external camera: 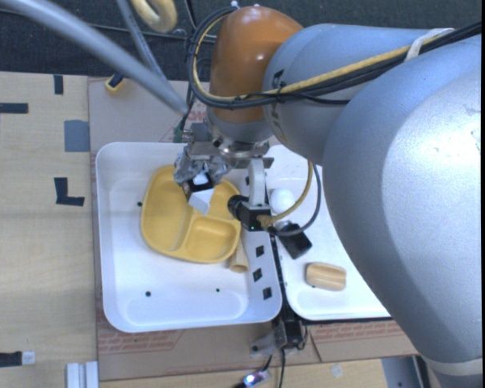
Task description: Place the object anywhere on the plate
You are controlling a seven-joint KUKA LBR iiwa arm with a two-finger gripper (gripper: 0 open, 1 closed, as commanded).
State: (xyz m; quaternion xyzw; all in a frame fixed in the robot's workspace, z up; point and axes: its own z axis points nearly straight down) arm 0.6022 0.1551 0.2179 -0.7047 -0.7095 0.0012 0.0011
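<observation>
Camera view: we go left to right. Left bin [129, 297] holds yellow plate [174, 225], sectioned. Gripper [198, 178] hangs over plate's upper edge; whether it grips anything, we cannot tell. White piece [200, 203] lies on plate beneath it. Tan object [326, 276] lies in right bin [347, 305], well apart from plate. We judge risk: gripper may knock or tilt plate; if tan object is target, nothing placed yet.

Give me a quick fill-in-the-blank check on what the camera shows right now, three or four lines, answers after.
1. The yellow plate lies in the ____ bin as the camera sees it.
2. The gripper hangs over the plate's ____ edge in the picture.
3. The tan block lies in the ____ bin.
4. The band above the wrist is ____.

Missing words: left; upper; right; orange
</observation>
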